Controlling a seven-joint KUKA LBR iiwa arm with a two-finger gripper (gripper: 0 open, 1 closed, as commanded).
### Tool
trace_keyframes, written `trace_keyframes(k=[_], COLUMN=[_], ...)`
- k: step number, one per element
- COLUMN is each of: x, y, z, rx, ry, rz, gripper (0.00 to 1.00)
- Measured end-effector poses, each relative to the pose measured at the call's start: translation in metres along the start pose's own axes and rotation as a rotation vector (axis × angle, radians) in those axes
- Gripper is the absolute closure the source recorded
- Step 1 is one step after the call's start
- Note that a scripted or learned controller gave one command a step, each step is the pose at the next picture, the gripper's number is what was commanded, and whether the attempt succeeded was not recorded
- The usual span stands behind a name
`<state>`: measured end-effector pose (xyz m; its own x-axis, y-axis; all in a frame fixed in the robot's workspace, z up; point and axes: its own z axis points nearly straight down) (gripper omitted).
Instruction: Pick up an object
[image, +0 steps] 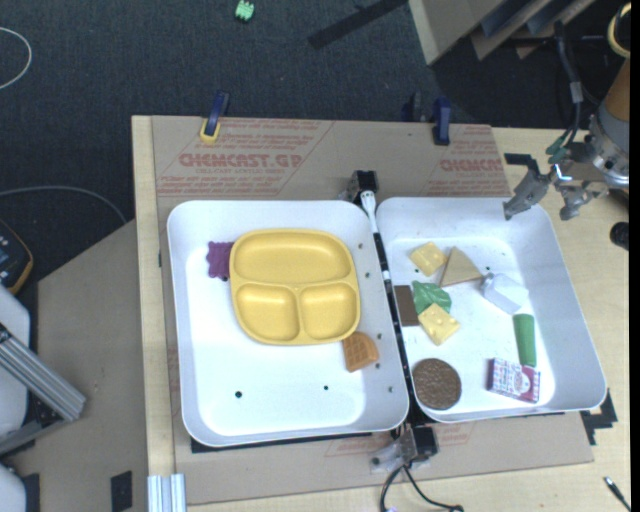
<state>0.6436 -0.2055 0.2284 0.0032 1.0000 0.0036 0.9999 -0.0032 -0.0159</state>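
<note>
**Hand poised over the right bin, nothing lifted yet**

The hand hangs above the far right corner of the right bin, its two fingers spread wide with nothing between them. Every candidate lies in that bin: two yellow cheese-like wedges, a tan wedge, a green leafy piece, a white block, a green cylinder, a brown round disc and a small red-and-white packet. The left bin holds a yellow divided tray, a purple piece beside it and an orange-brown chunk (all well apart from the hand). By my reading the task has barely begun: choosing a target, descending, closing and lifting all remain.
</note>
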Motion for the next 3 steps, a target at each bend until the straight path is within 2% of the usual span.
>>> trace_keyframes(k=[1,3], x=[0.001,0.008], y=[0.002,0.0], z=[-0.01,0.115], rx=[-0.015,-0.009], ry=[-0.003,-0.002], rz=[-0.003,-0.005], gripper=[0.0,0.0])
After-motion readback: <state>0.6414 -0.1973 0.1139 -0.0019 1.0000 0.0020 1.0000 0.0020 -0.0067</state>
